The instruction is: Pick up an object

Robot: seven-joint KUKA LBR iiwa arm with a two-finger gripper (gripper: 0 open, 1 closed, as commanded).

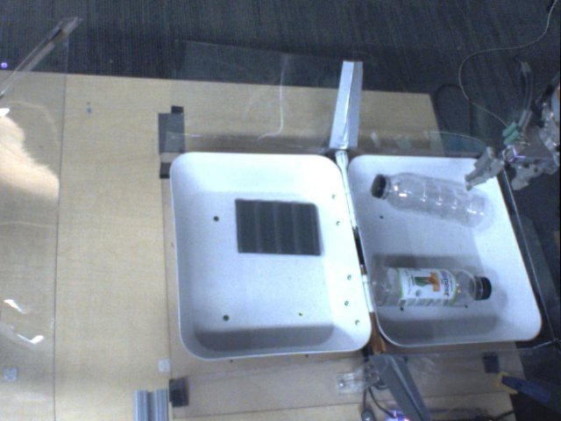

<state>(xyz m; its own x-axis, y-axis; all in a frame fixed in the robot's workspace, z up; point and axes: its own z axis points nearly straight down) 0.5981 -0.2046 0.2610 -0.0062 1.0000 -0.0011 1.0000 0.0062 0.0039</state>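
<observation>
Pale wooden bench [96, 261] carries two white bins: the left bin [188, 235] holds a dark ribbed mat [278, 227]; the right bin [517, 270] holds a clear bottle [429, 196] and a labelled bottle [429, 288]. The gripper [501, 167] hangs above its far corner, grip unreadable.

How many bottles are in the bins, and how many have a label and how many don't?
Clear bottle without label: 1, in the right bin
Bottle with label: 1, in the right bin
Dark ribbed pad: 1, in the left bin
Total: 3 things, 2 of them bottles
</observation>
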